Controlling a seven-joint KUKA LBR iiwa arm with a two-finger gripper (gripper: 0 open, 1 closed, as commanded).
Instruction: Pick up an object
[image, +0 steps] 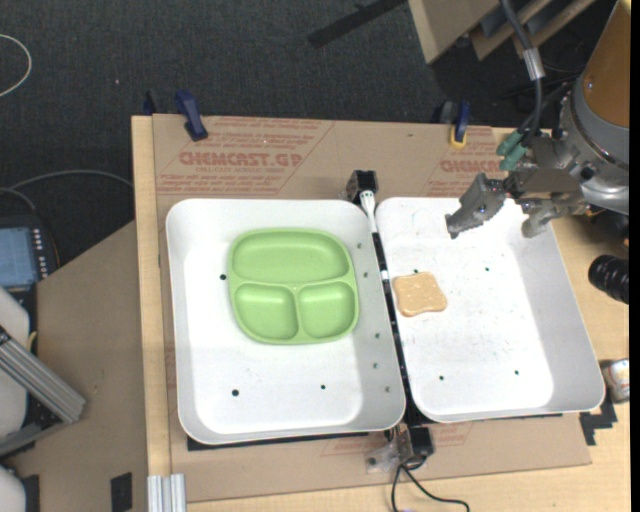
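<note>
A tan slice of toy bread (419, 294) lies flat near the left wall of the right bin (520, 340). A green three-compartment plate (293, 285) rests in the middle of the left bin (270, 400). My gripper (501, 219) hangs over the back of the right bin, up and to the right of the bread. It is open, its two grey fingers (468, 215) spread wide with nothing between them.
The two bins meet along a black clamp strip (384, 290). They sit on a cardboard sheet (250, 150) held by blue clips at the back. The arm's body (600, 120) fills the upper right corner.
</note>
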